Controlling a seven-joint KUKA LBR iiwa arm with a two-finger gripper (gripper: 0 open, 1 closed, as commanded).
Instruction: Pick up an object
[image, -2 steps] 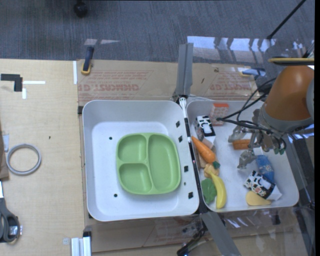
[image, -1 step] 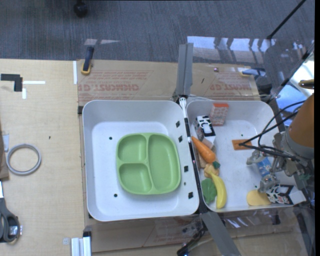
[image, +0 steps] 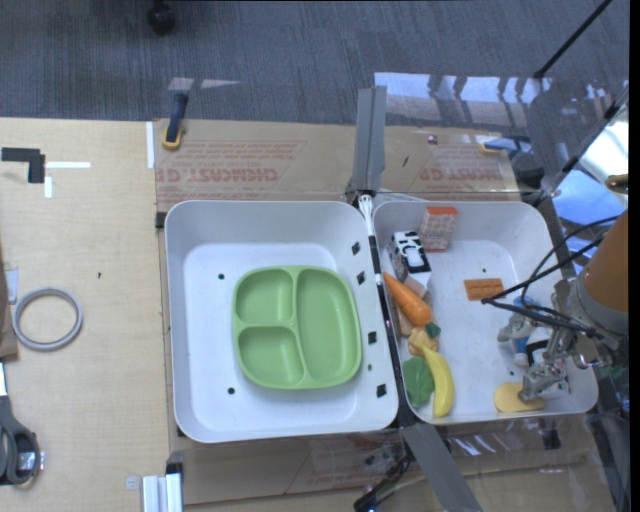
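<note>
Arm (image: 612, 275): orange-brown rounded band, grey metal section beneath. Claw (image: 541, 384): silvery bare-metal linkage with small screws and a blue patch in the mechanism. Thin black cables run across to the wrist

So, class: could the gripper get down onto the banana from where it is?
Probably yes. The gripper hovers in the right bin, and the banana lies uncovered nearby, though a green item touches its side.

Tray (image: 298, 326) in left bin (image: 195, 330)
</note>
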